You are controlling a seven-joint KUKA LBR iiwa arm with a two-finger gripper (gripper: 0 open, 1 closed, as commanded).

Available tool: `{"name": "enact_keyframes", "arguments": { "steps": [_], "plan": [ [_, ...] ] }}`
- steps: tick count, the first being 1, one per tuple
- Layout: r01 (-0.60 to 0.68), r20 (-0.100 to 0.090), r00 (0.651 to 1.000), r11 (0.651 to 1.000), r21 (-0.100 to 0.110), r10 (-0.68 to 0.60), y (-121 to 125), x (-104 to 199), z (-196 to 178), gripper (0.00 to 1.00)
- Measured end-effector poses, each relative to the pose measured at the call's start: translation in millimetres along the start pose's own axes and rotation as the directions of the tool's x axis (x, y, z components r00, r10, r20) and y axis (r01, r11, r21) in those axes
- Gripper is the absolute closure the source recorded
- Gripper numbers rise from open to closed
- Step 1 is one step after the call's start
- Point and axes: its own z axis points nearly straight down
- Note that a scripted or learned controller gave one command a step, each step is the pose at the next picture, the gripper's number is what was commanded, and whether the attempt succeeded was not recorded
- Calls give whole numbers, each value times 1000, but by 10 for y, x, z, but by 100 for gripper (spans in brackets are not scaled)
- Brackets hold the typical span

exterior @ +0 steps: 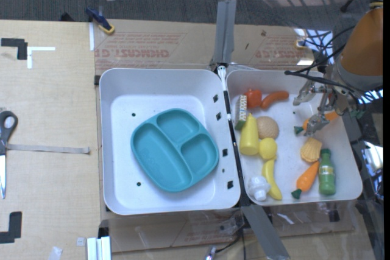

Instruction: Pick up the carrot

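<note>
The carrot [308, 176], orange with a green stalk end, lies slantwise near the front right of the right bin [286, 77], between a yellow banana [271, 176] and a green bottle [326, 172]. My gripper [309, 109] hangs over the bin's back right part, well behind the carrot and apart from it. Its two metal fingers [303, 95] stand spread, so it is open. A small orange piece [330, 114] shows just under the gripper, partly hidden by it; I cannot tell what it is.
The right bin also holds a red vegetable [253, 98], an orange chilli-like piece [276, 96], yellow items [248, 137], a beige ball [267, 126] and a yellow wafer [311, 150]. A teal divided plate [175, 149] lies in the left bin [116, 131].
</note>
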Motion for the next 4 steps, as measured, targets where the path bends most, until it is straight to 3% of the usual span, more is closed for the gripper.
{"name": "enact_keyframes", "arguments": {
  "steps": [1,2,3,4],
  "plan": [
    [3,-10,1000,1000,0,-3,10,593,111,0],
    [-486,-10,874,874,5,486,20,620,115,0],
    [-480,-6,877,877,2,480,51,589,13,100],
    [-387,10,922,922,3,387,273,1311,57,100]
  ]
}}
